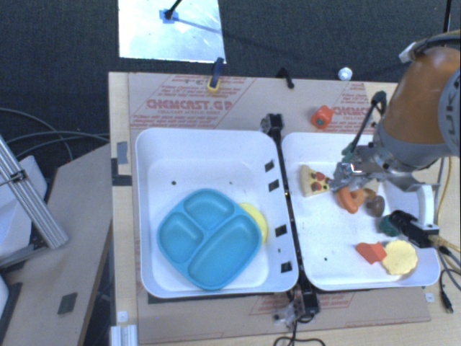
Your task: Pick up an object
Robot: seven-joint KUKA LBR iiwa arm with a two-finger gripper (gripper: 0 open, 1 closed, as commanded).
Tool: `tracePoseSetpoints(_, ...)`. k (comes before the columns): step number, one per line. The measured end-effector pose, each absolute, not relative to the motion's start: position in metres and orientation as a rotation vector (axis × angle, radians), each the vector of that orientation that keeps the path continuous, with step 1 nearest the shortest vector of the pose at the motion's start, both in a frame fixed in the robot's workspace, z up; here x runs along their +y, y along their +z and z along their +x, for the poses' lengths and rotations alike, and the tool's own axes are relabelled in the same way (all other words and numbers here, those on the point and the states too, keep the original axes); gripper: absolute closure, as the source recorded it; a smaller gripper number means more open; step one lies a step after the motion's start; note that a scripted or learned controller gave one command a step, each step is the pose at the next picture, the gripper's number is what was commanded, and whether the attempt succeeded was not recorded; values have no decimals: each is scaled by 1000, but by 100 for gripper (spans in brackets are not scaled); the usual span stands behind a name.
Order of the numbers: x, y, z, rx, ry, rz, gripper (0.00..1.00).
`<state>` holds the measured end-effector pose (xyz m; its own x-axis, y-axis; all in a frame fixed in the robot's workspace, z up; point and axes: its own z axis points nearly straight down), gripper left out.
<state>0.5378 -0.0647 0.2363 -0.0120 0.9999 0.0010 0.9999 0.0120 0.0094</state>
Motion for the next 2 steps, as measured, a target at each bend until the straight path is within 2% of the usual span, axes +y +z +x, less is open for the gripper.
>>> tracePoseSetpoints(1,-7,229,580,2231,7,2208,100)
tracePoseSetpoints(2,52,239,593,2231,8,2210,100)
